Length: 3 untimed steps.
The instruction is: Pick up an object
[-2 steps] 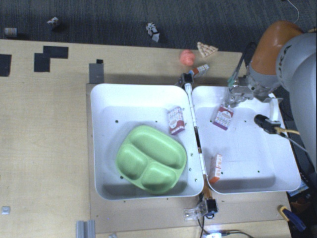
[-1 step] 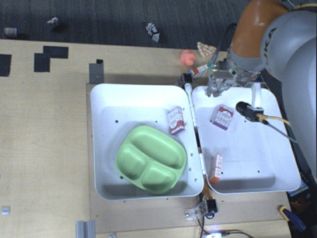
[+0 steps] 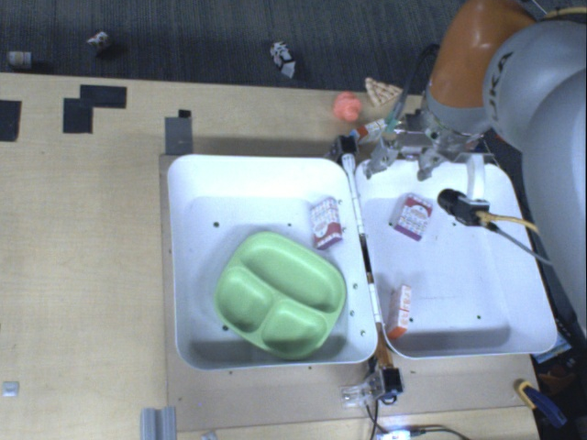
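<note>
Camera view: claw (image 3: 404, 161) wide, empty; red-white packet (image 3: 412, 216) long axis approx up-down, slight tilt.

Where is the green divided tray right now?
In the camera view, the green divided tray lies in the bin on the view's left, just below a small red-and-white carton.

The place reads as a robotics lab. A grey and orange industrial arm (image 3: 514, 53) leans over a pale wooden desk (image 3: 83, 273) carrying two shallow white bins (image 3: 197, 246). Black tape marks (image 3: 92, 104) sit on the desk, loose cables (image 3: 381, 401) trail at its front edge, and dark carpet (image 3: 183, 16) lies behind.
</note>
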Each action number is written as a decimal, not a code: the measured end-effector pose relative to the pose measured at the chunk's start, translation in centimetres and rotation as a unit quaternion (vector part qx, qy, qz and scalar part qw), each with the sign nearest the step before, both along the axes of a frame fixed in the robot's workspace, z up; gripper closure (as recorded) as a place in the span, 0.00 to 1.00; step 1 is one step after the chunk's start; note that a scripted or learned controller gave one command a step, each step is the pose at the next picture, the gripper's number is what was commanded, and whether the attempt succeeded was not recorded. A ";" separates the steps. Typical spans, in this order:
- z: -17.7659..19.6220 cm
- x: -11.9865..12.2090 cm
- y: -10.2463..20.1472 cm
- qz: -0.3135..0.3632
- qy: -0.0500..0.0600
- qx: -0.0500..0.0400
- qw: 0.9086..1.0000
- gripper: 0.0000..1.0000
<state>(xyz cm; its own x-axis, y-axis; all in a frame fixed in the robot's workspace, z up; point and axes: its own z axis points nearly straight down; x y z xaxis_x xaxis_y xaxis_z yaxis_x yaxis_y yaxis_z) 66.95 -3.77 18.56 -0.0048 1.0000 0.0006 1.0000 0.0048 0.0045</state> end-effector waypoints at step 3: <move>0.0 0.0 0.0 0.000 0.000 0.000 1.000 0.00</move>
